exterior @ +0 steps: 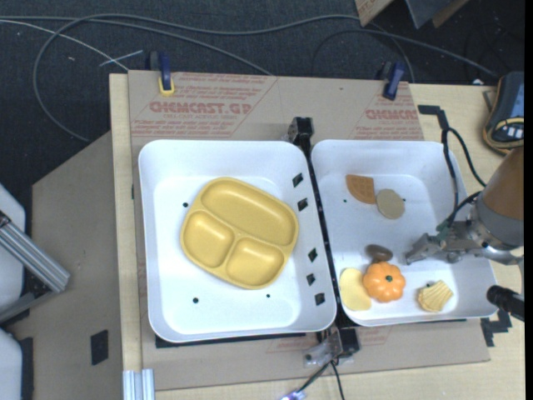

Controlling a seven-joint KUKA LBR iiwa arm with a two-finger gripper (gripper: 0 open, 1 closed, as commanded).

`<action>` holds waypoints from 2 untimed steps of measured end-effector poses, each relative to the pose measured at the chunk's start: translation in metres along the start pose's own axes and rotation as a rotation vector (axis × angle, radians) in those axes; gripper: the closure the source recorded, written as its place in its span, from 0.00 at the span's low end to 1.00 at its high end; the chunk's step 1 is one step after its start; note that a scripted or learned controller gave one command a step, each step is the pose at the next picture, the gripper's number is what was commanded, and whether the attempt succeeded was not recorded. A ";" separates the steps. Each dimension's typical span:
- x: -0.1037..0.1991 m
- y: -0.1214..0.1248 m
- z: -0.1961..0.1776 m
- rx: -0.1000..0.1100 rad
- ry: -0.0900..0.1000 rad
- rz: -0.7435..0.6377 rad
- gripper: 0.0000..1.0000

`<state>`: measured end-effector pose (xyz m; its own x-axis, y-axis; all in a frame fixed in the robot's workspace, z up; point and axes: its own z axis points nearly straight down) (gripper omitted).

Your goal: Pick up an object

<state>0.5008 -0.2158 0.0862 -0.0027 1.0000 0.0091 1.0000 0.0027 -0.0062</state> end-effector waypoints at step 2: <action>0.004 0.010 -0.063 -0.012 -0.011 0.001 1.00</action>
<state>0.5110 -0.2120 0.1496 -0.0019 1.0000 -0.0022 1.0000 0.0020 0.0061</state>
